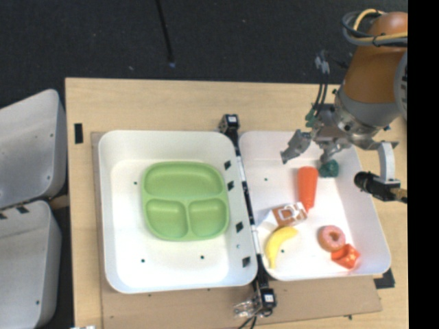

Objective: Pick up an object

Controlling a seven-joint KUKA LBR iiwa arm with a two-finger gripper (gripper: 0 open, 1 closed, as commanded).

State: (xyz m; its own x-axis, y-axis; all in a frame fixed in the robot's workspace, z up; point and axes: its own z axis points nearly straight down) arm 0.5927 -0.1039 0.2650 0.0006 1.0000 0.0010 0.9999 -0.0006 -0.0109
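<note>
One fixed camera looks down aslant on both bins [110, 184]

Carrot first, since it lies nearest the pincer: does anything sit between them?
Nothing visible does. The carrot lies just below the pincer with bare bin floor between; a small teal object sits beside its top end, to the right.

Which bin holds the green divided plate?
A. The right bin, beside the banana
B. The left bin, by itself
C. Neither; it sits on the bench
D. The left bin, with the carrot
B: the green divided plate lies alone in the left bin; the carrot and banana are in the right bin.
</note>
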